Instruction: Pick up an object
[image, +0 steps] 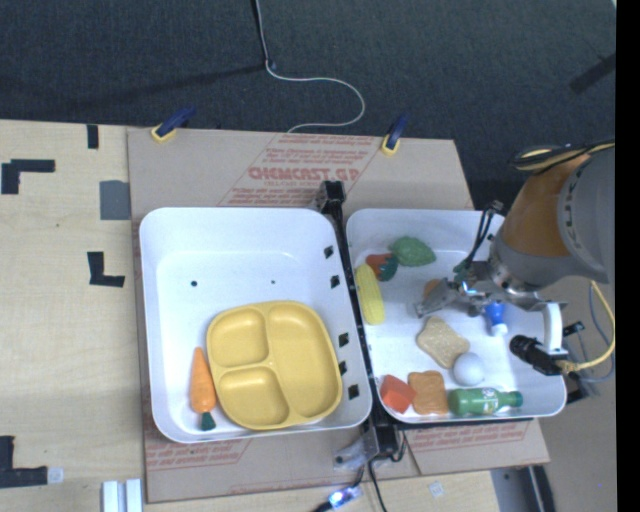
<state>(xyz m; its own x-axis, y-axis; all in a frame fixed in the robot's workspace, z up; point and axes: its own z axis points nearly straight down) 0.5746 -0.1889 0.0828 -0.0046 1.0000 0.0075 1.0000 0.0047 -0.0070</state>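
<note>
Two shallow white plastic bins side by side on the wooden worktop (60, 330), sitting on a sheet of brown cardboard (290, 170) with red lettering. Left bin (240, 235) holding a yellow plastic divided plate (272, 362) with three compartments, plus an orange toy carrot with a green top (202, 388) lying just left of that plate, near the bin's front left corner. Right bin (452, 222) way more crowded: yellow toy corn cob (370, 293) up against the wall nearest the plate, small red and green toy (382, 266) just behind it, green leafy toy (412, 250) further back. Toward the front, farther from the plate: tan slice of toy bread (442, 341), white egg-shaped ball (468, 371) touching it, red toy chunk (396, 394), orange-brown toy biscuit (428, 392) beside that, and a green plastic bottle (484, 401) lying on its side along the front wall. Small blue object (495, 319) right under the arm's wrist. Grey arm with the orange band (545, 215) reaching in from the side away from the plate, gripper (447, 292) low inside the right bin, over something brownish that can't be made out. Can't tell if the gripper is released or clenched, too small and cluttered there.
</note>
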